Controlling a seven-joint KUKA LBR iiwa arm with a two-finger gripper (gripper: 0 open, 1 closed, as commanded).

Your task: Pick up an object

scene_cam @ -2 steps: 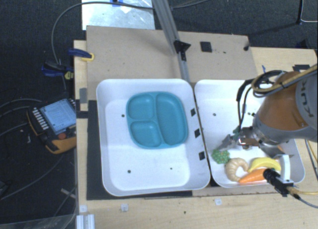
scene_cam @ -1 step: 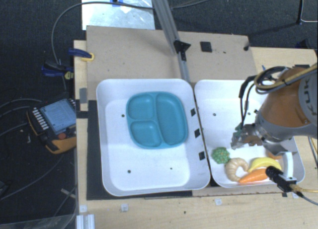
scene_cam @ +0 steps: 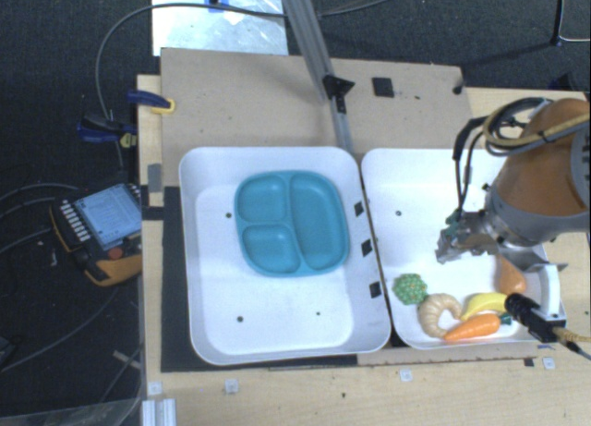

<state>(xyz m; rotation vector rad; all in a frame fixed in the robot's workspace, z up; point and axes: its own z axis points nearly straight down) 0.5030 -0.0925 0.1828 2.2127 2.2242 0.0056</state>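
Note:
My gripper [scene_cam: 458, 245] hangs over the right bin [scene_cam: 406, 184], near its middle right. Below it, along the bin's front edge, lie a green broccoli [scene_cam: 409, 287], a tan croissant [scene_cam: 438, 311], a yellow banana [scene_cam: 486, 303] and an orange carrot [scene_cam: 473, 327]. An orange rounded object [scene_cam: 509, 277] sits just right of the gripper, partly hidden by the wrist. The broccoli lies a little below and left of the gripper. Nothing shows in the gripper's grasp.
The left bin [scene_cam: 208, 230] holds a blue divided plate [scene_cam: 291, 222]. A grey pole [scene_cam: 309, 36] slants across the back of the bench. The arm's bulky body [scene_cam: 545, 175] covers the right bin's right side.

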